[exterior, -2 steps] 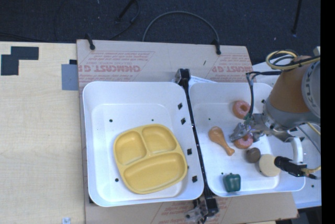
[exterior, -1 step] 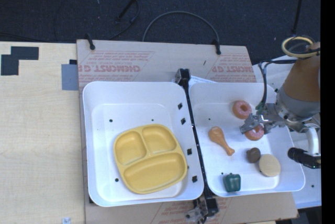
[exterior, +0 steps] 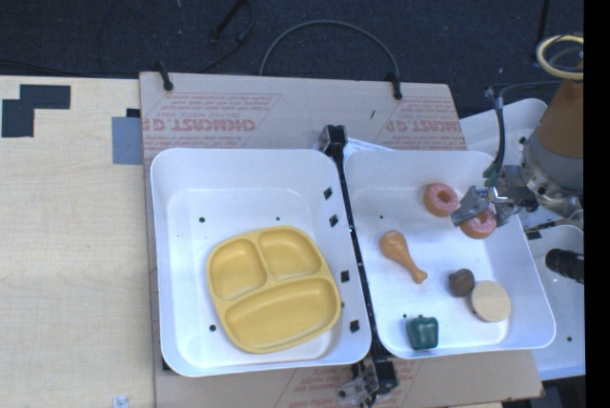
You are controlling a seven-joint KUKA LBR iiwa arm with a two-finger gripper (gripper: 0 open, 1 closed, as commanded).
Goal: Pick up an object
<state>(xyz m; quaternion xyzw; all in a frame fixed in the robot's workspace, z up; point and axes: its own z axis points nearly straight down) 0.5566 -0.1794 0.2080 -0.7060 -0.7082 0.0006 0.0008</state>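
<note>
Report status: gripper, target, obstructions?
Gripper low in right bin, over pink doughnut. Grasp unconfirmed. Second doughnut close beside it; drumstick apart.

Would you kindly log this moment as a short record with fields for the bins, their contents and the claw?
left bin: yellow divided tray
right bin: pink donut, second donut, toy drumstick, brown ball, beige disc, green pepper
claw: over the right bin, at the second donut
grasp: cannot tell
</note>
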